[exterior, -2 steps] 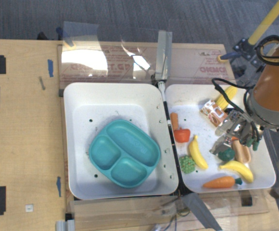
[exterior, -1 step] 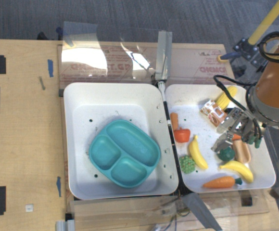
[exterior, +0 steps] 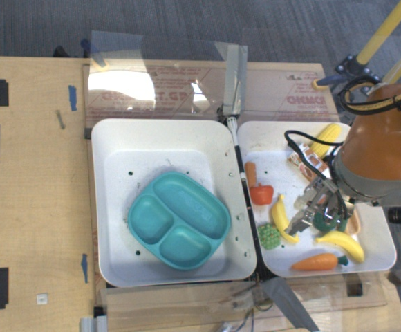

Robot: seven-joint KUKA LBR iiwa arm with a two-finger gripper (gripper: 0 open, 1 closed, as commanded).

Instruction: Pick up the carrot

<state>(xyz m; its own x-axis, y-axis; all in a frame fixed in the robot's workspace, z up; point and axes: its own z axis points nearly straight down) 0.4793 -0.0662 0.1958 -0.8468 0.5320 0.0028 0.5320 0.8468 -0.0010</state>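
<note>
carrot (exterior: 316,262) ×1 | bananas ×2 | bins ×2 | teal plate (exterior: 178,218) ×1

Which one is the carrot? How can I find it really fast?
Look at the right white bin, the one where the robot's hand hangs. Go to its near edge: the carrot lies flat there, just below a yellow banana. It is the orange, pointy thing with a green tip, unlike the yellow bananas and the bumpy green broccoli to its left.
</note>
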